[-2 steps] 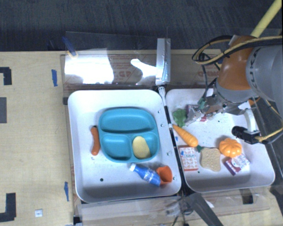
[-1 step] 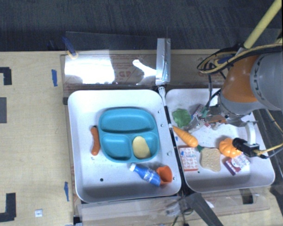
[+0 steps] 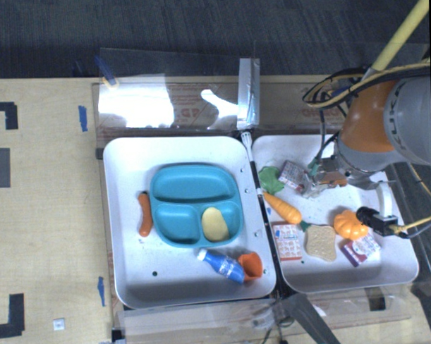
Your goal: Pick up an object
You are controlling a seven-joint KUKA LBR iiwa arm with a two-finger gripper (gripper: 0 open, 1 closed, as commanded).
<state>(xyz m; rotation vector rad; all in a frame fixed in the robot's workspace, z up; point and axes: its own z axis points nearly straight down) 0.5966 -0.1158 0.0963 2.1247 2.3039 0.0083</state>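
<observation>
Camera view: two white bins sit side by side. The left bin (image 3: pixel 122 227) holds one blue divided tray (image 3: pixel 195 204) with one yellow potato-like piece (image 3: pixel 215 223) in its lower right compartment, one orange sausage (image 3: pixel 144 214) beside the tray, and one blue bottle (image 3: pixel 224 265) touching an orange cup (image 3: pixel 251 264). The right bin (image 3: pixel 388 267) holds one carrot (image 3: pixel 283 207), one green piece (image 3: pixel 270 178), one bread slice (image 3: pixel 320 243), one orange pepper (image 3: pixel 350 224) and three small packets. The gripper (image 3: pixel 321 177) hangs low over the packet (image 3: pixel 292 175) at the bin's upper left; its opening and grasp I cannot tell.
</observation>
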